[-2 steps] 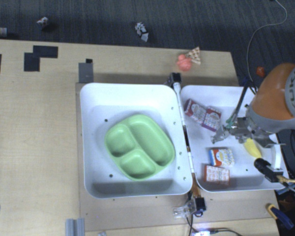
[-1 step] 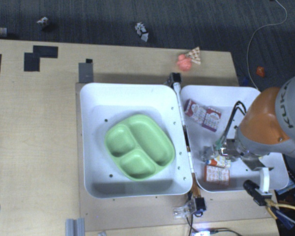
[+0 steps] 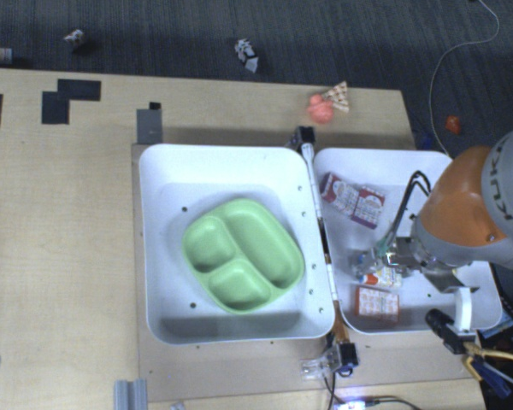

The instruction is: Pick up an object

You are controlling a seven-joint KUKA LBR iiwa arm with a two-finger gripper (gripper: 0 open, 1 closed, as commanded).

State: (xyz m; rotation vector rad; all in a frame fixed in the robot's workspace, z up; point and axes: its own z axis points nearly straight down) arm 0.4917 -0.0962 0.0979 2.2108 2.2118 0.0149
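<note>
Tool (image 3: 383,263), grip state indeterminable, over the right bin (image 3: 427,162); should centre squarely on the small packet (image 3: 377,301) before closing.

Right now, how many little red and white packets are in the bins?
2, both in the right bin: one packet near its far left corner, another packet by the near edge. The arm may hide more.

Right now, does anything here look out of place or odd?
Yes. A pink ball lies on the bench outside both bins, and small bits of litter are scattered on the dark floor beyond. Inside the bins, nothing looks spilled.
</note>
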